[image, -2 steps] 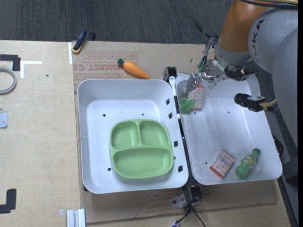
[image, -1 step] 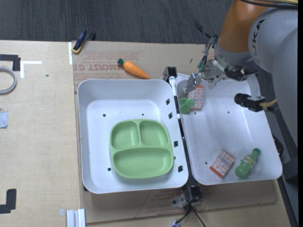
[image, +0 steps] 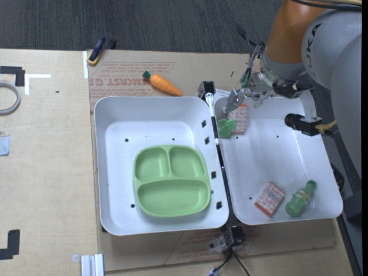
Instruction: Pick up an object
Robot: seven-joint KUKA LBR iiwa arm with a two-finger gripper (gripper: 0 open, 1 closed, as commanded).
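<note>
The nearest items lay in the right bin [image: 322, 154], well below the gripper [image: 234, 100] in the view: a small orange-and-white box [image: 269, 198] whose print was too small to read, lying at a slant, and just beside it a green bottle [image: 300, 199] on its side, long axis tilted, cap toward the upper right. To the gripper's lower left, in the left bin [image: 109, 154], a green divided plate [image: 171, 180] lay flat with its large compartment nearest the camera. The gripper was at the right bin's far left corner, directly above a white-and-pink packet [image: 240, 119] and a green ribbed item [image: 226, 127] that touched each other. Whether the fingers were spread or closed could not be determined, nor whether they touched the packet. Further left of the gripper, beyond the bins, an orange carrot [image: 163, 84] lay on cardboard [image: 123, 76] bearing red mirrored print, not legible, with its green top pointing left. The bench [image: 46, 171] was light wood; dark carpet [image: 144, 10] lay beyond.
</note>
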